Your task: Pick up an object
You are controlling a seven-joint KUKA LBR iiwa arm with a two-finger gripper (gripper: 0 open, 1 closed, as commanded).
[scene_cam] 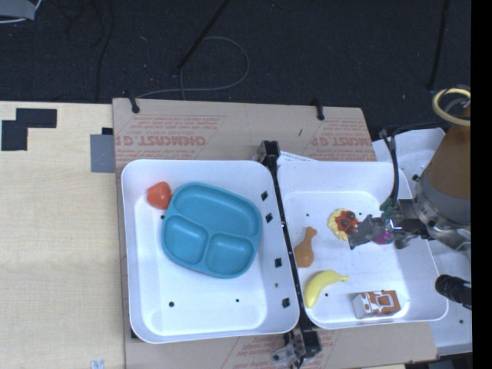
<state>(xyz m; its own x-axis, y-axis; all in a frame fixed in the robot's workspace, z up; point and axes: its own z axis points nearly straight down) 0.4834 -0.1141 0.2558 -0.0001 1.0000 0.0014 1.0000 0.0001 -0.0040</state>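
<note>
In the right bin (400, 183) lie a yellow banana (323, 284), a brown chicken drumstick (306, 247), a yellow and red food piece (343, 222) and a small orange and white carton (376, 304). My gripper (367, 233) hangs low over the right bin, just right of the yellow and red piece, with something purple (382, 235) close behind its tip. The arm reaches in from the right edge. In the left bin (200, 325) rests a blue sectioned plate (211, 229), with a red tomato (159, 195) at its upper left.
A black divider (283, 244) runs between the two bins. Both stand on a cardboard sheet (231, 133) over a light wooden bench (54, 244). Dark carpet with cables lies behind.
</note>
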